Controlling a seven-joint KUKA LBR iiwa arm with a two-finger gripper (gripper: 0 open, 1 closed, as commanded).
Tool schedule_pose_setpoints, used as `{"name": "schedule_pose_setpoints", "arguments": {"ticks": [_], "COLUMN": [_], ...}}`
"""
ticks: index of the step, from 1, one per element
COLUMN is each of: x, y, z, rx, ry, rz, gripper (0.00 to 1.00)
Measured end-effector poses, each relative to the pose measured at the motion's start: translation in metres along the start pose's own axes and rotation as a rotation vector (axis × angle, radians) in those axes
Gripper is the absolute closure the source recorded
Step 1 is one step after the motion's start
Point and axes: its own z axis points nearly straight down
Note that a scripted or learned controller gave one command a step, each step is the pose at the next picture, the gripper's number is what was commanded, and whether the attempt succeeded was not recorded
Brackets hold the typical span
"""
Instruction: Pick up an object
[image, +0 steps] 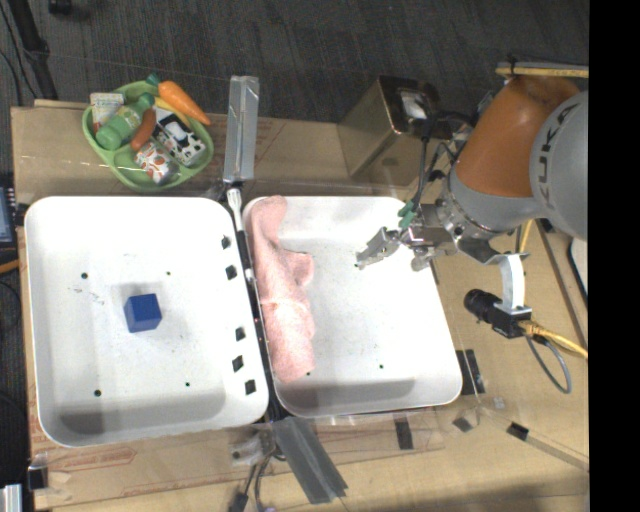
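A pink cloth (282, 292) lies crumpled along the left wall of the right bin (400, 385), running from its back corner to near the front. A blue cube (143, 311) sits in the left bin (60, 400), left of its middle. My gripper (372, 251) hangs over the back right part of the right bin, pointing left, well to the right of the cloth. Nothing shows between its fingers.
A green bowl (128, 172) with toy food, a carrot among it, stands behind the left bin. A grey metal bar (240, 125) rises behind the divide between the bins. Black clips line the left bin's right wall.
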Motion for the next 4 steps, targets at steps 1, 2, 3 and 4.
{"name": "schedule_pose_setpoints", "arguments": {"ticks": [1,2,3,4], "x": [0.047,0.068,0.069,0.064], "y": [0.054,-0.008,0.049,0.105], "z": [0.142,0.162,0.161,0.157], "rx": [0.001,-0.002,-0.005,-0.005], "ry": [0.0,-0.001,-0.001,-0.001], "rz": [0.122,0.025,-0.103,-0.217], "gripper": [0.0,0.0,0.0,0.0]}}
